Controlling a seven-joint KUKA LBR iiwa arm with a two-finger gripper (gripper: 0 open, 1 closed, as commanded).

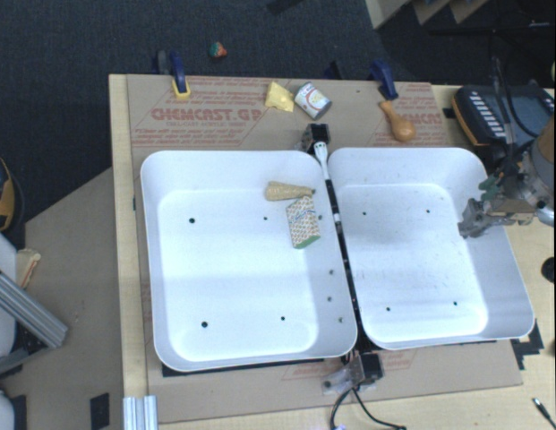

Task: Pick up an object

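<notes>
Two objects lie in the left bin [170,267] near its upper right corner. One is a tan, elongated piece [286,191] lying crosswise. Just below it rests a small patterned green-and-white packet [303,221]. My gripper [479,218] hangs over the right rim of the right bin [412,267], far to the right of both objects. Nothing shows between its fingers.
On the cardboard behind the bins lie a yellow piece [279,98], a small white box [312,100] and an orange-brown wooden piece [398,122]. Blue clamps [178,72] hold the board's far edge. A black device [482,115] sits at the right.
</notes>
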